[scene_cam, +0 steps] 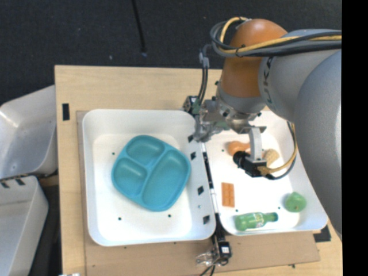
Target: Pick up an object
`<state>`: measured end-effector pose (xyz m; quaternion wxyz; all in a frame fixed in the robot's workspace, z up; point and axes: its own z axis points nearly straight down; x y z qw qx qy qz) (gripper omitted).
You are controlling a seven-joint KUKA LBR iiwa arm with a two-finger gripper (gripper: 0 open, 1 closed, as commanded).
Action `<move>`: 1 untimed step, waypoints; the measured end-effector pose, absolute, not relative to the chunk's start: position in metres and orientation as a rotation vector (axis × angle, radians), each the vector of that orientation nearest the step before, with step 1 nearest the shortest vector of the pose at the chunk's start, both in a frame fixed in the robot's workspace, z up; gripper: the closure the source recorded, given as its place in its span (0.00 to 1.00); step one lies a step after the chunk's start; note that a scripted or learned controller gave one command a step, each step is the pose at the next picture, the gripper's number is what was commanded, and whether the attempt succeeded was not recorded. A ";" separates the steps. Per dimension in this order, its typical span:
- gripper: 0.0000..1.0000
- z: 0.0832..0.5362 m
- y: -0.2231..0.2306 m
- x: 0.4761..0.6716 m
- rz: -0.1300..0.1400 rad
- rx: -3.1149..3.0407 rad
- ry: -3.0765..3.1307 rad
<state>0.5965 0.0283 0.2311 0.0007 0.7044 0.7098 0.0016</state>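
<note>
Near claw (202, 131), not touching: orange lump (236, 148) in right bin (261, 191).

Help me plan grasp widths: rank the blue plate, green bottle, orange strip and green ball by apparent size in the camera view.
1. blue plate
2. green bottle
3. orange strip and green ball: these look alike, so they are unranked.

The wooden bench (69, 85) bears a left bin (103, 211) beside a right bin (259, 197).
</note>
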 end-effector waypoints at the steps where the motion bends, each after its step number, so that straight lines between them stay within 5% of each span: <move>1: 1.00 0.234 0.071 0.620 0.005 2.213 2.228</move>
